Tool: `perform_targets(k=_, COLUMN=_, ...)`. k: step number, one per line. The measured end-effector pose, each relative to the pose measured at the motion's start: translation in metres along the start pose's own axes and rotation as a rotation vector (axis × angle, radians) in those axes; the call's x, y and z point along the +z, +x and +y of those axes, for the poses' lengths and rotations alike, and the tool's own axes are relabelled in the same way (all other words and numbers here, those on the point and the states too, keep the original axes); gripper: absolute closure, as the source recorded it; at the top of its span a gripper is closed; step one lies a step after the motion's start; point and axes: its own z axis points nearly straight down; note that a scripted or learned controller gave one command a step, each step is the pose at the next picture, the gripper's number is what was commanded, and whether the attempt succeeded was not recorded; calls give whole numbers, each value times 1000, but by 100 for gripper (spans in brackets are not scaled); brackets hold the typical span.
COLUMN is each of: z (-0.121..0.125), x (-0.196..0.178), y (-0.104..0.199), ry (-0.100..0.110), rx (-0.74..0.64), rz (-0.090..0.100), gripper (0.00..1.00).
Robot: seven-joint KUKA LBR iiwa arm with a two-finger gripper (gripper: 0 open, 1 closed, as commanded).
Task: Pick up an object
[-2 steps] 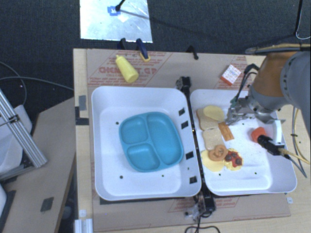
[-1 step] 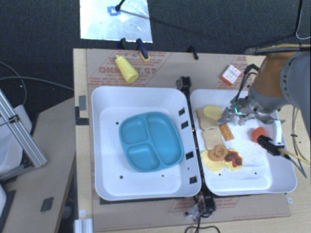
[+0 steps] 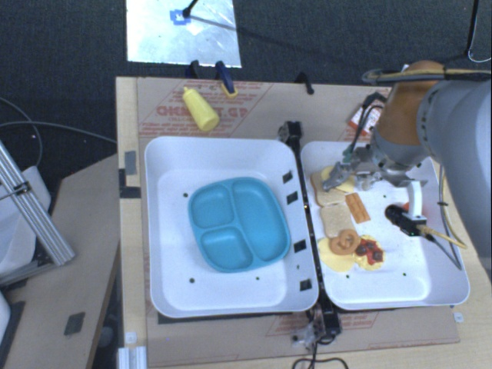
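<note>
My gripper hangs low over the upper left part of the right bin. It sits right above a pale yellow food piece. Just below lie an orange stick and a beige bread slice. Further toward the front are an orange pretzel-shaped ring, a red piece and a flat yellow slice. I see nothing lifted off the bin floor.
The left bin holds a blue divided plate. A yellow squeeze bottle lies on the cardboard behind the left bin. A black divider with clips runs between the bins. The arm covers the right bin's back right corner.
</note>
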Motion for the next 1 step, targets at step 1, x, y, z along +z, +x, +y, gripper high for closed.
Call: perform_targets(k=1, z=-48, x=-2, y=26, ry=-3, rx=8, rz=-1, gripper=0)
